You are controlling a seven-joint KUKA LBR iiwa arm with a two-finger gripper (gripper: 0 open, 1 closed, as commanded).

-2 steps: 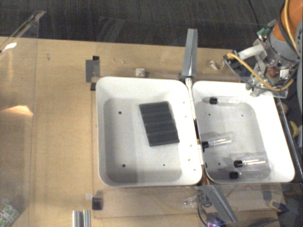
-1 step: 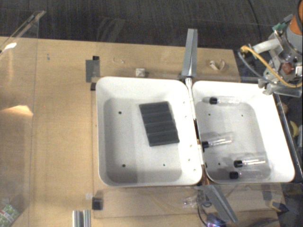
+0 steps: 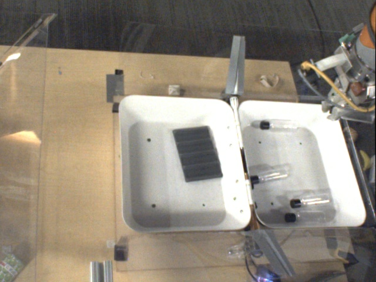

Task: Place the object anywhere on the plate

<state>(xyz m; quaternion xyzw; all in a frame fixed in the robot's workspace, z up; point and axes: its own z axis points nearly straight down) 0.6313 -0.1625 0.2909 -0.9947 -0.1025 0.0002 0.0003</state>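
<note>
Wood bench [image 3: 70,157], dark ribbed plate [image 3: 197,153] in left bin [image 3: 132,157], capped clear tubes [image 3: 276,124] in right bin [image 3: 346,175], arm [image 3: 352,69] top-right, claw state unclear.

Over the left bin [image 3: 132,157] there's open room all around the dark ribbed plate [image 3: 197,153] at its centre. The right bin [image 3: 335,157] is tighter: four clear tubes [image 3: 271,173] scattered about, open floor mainly between the top one and the rest.

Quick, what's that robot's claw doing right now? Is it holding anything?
Gripper: at the top right corner of the right bin, above its edge; whether it is open, closed or holding anything cannot be told.
</note>
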